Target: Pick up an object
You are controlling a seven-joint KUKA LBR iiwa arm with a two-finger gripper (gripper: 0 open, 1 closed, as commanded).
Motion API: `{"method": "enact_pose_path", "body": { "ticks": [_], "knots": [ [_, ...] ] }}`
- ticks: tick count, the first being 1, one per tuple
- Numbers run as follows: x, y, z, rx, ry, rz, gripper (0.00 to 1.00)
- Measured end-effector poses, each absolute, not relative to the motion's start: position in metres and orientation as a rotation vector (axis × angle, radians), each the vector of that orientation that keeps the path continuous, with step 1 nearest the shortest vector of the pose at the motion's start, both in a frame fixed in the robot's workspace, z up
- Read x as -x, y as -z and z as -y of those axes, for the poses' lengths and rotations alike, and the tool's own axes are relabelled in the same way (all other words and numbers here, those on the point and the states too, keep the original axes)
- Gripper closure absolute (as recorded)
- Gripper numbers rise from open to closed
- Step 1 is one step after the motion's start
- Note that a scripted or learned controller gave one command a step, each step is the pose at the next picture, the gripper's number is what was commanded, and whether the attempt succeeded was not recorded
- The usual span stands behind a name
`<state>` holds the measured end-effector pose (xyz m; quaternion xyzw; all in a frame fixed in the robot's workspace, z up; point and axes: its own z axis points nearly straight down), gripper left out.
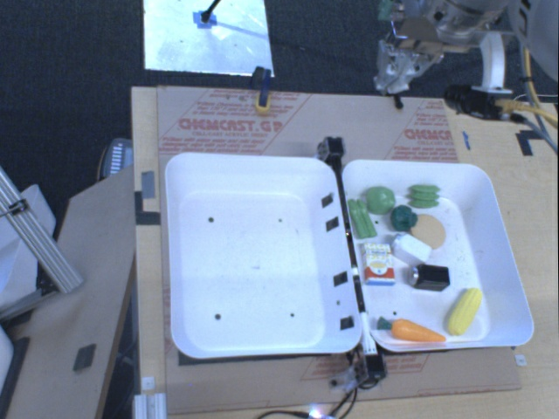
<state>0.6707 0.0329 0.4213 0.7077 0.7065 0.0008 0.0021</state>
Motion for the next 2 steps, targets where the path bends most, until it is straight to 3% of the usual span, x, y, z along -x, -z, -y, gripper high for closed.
{"method": "enact_pose_path", "body": {
  "ticks": [1, 2],
  "knots": [
    [-0.547, -0.348, -0.157, -2.21, 0.01, -2.249, 1.0],
    [-0.554, -0.363, -0.149, -2.215, -0.004, -2.227, 1.0]
  ]
}}
